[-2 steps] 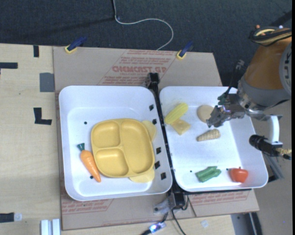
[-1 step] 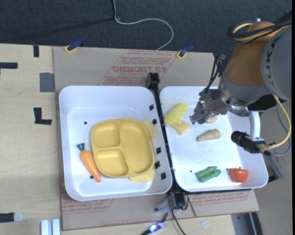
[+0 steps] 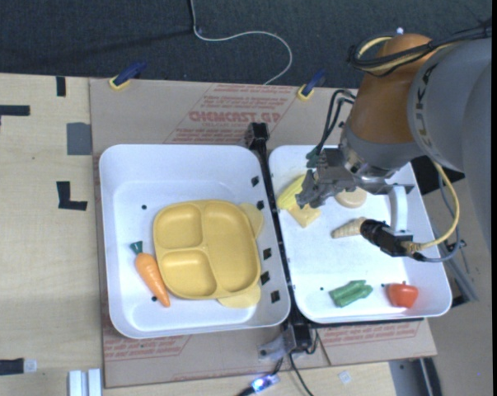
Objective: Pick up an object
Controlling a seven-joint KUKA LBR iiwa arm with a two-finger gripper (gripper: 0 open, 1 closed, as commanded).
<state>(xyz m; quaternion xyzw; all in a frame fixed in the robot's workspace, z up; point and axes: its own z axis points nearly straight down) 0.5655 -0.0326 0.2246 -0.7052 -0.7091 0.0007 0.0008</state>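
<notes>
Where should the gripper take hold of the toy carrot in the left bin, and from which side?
Grip the carrot across its orange body near the middle, coming straight down from above. It lies flat on the left bin floor, slanting, green top up-left. Set the fingers across its narrow width; the yellow divided plate sits close on its right.

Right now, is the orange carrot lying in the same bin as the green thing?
No. The carrot lies in the left bin beside the yellow tray, while the green thing lies in the right bin.

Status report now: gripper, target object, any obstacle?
Gripper low over yellow piece in right bin. No hold visible. Cone-shaped piece close beside.
</notes>
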